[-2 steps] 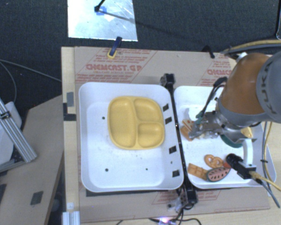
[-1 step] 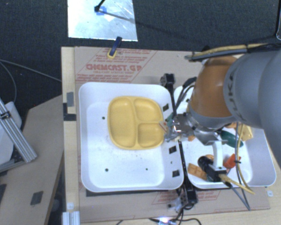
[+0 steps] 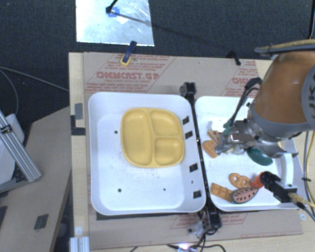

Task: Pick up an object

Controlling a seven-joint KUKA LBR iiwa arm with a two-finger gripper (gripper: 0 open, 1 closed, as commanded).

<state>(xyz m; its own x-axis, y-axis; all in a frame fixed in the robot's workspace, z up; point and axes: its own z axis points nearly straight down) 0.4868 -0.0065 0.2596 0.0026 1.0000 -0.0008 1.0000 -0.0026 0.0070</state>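
My gripper (image 3: 224, 142) reaches down into the right bin (image 3: 215, 106), near its left wall. It sits over a tan, biscuit-like piece (image 3: 210, 149), and the wrist hides part of that piece. A teal object (image 3: 260, 155) pokes out from under the wrist on the right. Toward the front of the bin lie a pretzel (image 3: 239, 180), a brown cracker (image 3: 220, 191), a dark red oval piece (image 3: 245, 195) and a small orange item (image 3: 257, 179).
The left bin (image 3: 107, 193) holds a yellow divided plate (image 3: 151, 137). A black divider with clips (image 3: 195, 140) runs between the bins. A small white item (image 3: 217, 125) lies behind the gripper. Cardboard (image 3: 147, 72) lies under both bins.
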